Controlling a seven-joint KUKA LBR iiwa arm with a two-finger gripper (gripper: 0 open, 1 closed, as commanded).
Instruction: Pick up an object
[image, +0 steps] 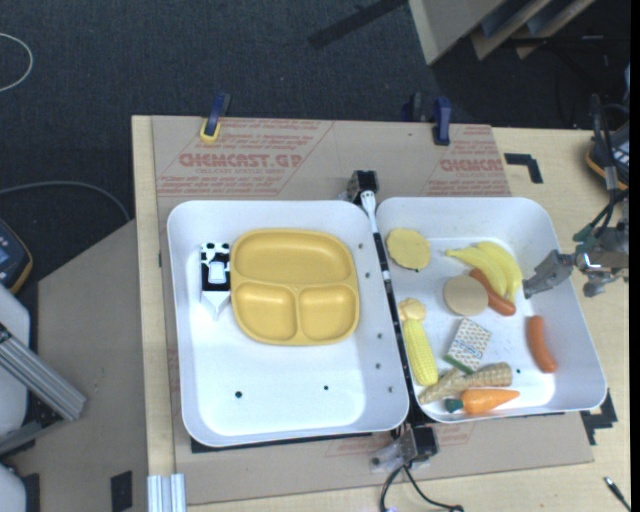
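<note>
Camera view: two white bins on the surface. The left bin (200, 380) carries a yellow divided plate (295, 285) with a small black-and-white tag (215, 266) just beside its left edge. The right bin (570, 385) holds the toy food: a banana (490, 265), a red sausage (541, 342), a round tan disc (465, 296), a corn cob (417, 345), a carrot (487, 400) and a patterned cracker block (469, 343).

The tool (552, 270) reaches in from the right and sits at the right bin's right rim, above the wall. Nothing lies between its fingers; whether they are spread or closed I cannot tell at this resolution.

Key relation: the nearest candidates lie left of the tool and toward the near edge. The banana is just beside it to the left, long axis slanting from upper left to lower right. The sausage lies below the tool in frame, long axis almost straight up and down the frame, near the right wall.

Judgement: no grasp yet; either item calls for a short inward move and a descent, with jaws set across the item's long axis.
</note>
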